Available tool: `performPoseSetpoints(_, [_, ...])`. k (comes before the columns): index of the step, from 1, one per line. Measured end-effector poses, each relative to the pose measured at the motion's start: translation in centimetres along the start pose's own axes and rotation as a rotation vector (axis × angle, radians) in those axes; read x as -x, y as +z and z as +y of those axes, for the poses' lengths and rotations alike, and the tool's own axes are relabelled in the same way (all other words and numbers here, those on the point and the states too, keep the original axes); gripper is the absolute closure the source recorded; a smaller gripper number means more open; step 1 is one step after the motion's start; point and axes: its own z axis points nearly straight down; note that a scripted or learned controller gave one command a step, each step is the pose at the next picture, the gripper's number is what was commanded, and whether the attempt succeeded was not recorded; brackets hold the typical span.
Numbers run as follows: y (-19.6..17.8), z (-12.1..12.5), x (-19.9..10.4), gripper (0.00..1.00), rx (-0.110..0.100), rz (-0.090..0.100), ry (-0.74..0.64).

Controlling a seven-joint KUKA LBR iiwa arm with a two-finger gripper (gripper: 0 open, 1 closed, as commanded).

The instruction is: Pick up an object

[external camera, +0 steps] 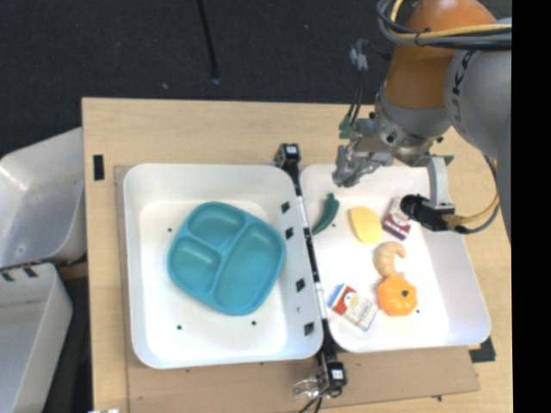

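One fixed camera looks down aslant on both bins (138, 231), arm (430, 67) entering right.

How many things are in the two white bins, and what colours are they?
Blue: 1, the divided plate in the left bin
Green: 1, a pepper
Yellow: 1, a lemon-like piece
Tan: 1, a croissant
Orange: 1, a small pumpkin
Red and white: 1, a small box
Purple and white: 1, a small packet
Total: 7

Two white bins (138, 334) sit side by side. The left one carries one blue divided plate (226, 258). The right one carries six things: one green pepper (326, 212), one yellow block (365, 224), one small purple box (397, 222), one croissant (390, 256), one orange pumpkin (397, 297) and one red-and-white carton (352, 305).
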Motion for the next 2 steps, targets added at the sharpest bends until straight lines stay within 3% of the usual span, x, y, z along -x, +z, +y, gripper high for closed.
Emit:
performPoseSetpoints(1, [1.9, 0.5, -5.5, 1.00, -0.004, 0.000, 0.000])
performPoseSetpoints(2, [2.2, 2.6, -9.9, 1.00, 0.000, -0.001, 0.001])
